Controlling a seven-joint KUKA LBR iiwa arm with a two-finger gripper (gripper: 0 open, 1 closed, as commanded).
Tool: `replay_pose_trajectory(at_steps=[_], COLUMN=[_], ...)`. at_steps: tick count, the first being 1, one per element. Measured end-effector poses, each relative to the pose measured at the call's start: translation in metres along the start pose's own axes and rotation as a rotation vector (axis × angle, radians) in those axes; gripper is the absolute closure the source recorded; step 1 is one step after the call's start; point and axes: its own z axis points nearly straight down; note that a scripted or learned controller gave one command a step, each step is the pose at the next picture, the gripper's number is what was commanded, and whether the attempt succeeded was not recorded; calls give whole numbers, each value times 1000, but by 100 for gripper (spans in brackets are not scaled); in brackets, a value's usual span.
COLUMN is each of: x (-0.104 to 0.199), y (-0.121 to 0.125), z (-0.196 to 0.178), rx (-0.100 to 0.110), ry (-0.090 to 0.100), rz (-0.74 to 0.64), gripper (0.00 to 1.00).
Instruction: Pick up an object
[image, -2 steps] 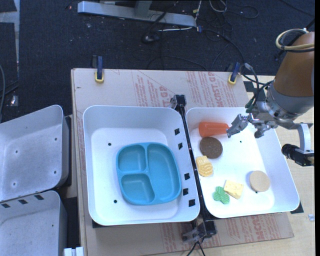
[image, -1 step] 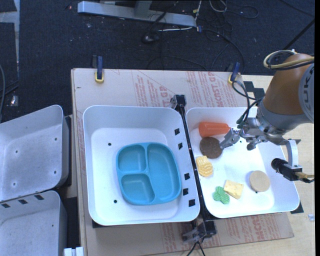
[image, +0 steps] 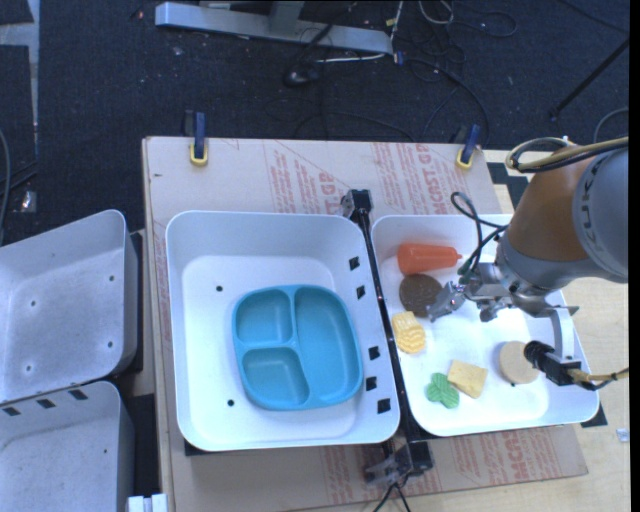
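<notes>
Right now you're at the approach step: the end effector (image: 447, 300) hovers low in the right bin (image: 575, 405), just beside the brown round piece (image: 420, 292); whether it's spread, you cannot tell. Next, you'd centre over that piece and descend.

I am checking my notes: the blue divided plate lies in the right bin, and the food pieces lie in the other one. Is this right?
Not quite. The camera view shows the blue divided plate in the left bin; the food pieces, such as the carrot, lie in the right bin.
</notes>
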Motion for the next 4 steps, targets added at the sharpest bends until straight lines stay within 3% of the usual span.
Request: replay_pose_trajectory(at_steps=[1,4], x=[0,-1], y=[2,-3], z=[-14,-154], rx=[-8,-13], ry=[-1,-3], rz=[0,-5], gripper=[100,100])
